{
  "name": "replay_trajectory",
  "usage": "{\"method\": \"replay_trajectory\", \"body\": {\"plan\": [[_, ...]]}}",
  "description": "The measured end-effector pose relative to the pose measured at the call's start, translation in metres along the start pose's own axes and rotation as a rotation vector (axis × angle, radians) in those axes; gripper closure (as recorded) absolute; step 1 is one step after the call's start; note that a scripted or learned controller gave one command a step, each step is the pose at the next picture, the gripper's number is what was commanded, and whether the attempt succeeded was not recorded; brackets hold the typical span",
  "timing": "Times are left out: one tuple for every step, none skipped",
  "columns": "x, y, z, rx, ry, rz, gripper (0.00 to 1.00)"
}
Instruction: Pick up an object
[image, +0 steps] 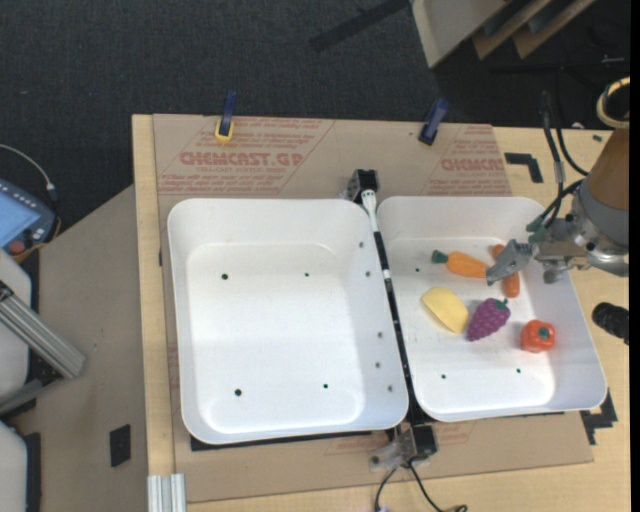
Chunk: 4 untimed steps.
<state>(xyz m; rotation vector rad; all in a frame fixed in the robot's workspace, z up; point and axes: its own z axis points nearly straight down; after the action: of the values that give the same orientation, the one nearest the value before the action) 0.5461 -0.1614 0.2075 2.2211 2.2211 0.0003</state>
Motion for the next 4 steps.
{"method": "replay_trajectory", "body": {"plan": [[0.033,0.014,0.003,-0.001,0.0,-0.004,0.0],[0.07,-0.03,0.009,0.006,0.003,-0.002,0.0],[0.069,-0.028,-0.002,-0.001,0.0,-0.001,1.0],[0.129,0.021,-0.044,-0.007,0.0,-0.007,1.0]]}}
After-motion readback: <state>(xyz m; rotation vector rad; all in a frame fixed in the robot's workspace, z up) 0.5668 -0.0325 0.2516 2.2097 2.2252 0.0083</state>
